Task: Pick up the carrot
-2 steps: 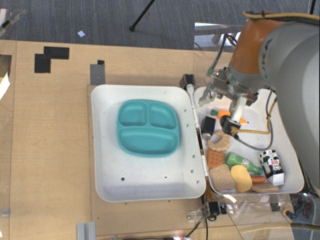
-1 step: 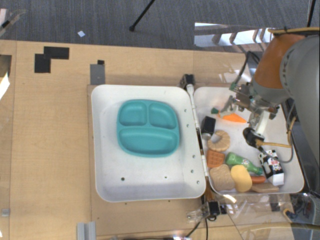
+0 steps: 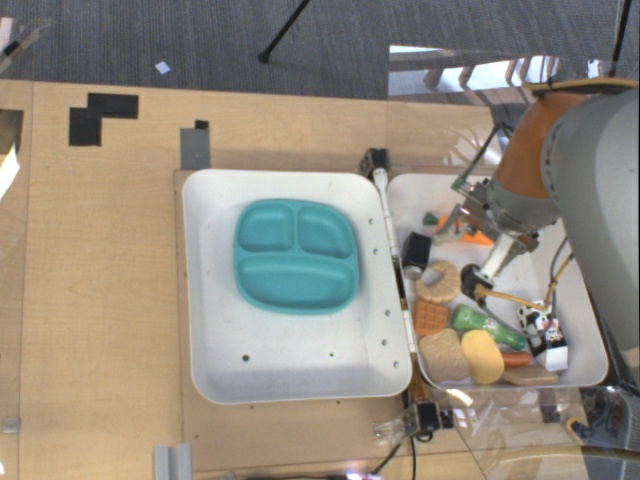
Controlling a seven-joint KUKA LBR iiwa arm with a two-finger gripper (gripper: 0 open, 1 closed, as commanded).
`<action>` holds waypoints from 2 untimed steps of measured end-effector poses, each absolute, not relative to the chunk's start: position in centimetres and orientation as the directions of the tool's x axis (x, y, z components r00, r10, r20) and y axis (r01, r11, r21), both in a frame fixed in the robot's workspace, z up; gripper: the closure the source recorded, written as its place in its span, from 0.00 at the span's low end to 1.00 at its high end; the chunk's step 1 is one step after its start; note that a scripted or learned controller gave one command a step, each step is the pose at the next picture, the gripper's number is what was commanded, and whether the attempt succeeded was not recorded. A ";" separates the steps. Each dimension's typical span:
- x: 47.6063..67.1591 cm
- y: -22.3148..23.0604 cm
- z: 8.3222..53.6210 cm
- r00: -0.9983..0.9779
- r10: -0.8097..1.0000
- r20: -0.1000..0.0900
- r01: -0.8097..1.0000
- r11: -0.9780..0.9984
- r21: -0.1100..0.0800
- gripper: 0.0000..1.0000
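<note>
The carrot (image 3: 476,235), orange with a green top (image 3: 432,218), lies in the far part of the right bin (image 3: 590,368). My gripper (image 3: 466,215) reaches in from the right and sits low, right over the carrot's thick end. The wrist covers much of the carrot, and I cannot see whether anything is gripped.
Toy foods crowd the near part of the right bin: a round beige biscuit (image 3: 437,281), an orange waffle (image 3: 431,316), a green vegetable (image 3: 480,322), a yellow lemon (image 3: 483,356) and a tan loaf (image 3: 442,354). A small black block (image 3: 415,248) sits by the divider. In the left bin (image 3: 215,368) rests a teal divided plate (image 3: 296,256).
</note>
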State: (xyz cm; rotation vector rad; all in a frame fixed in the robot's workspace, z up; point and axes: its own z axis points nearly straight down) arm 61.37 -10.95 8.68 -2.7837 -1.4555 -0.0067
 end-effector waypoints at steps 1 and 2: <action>61.7 -10.7 10.0 0.564 0.826 0.009 0.826 -0.564 0.007 1.00; 61.7 -10.7 9.9 0.564 0.826 0.008 0.826 -0.564 0.006 0.00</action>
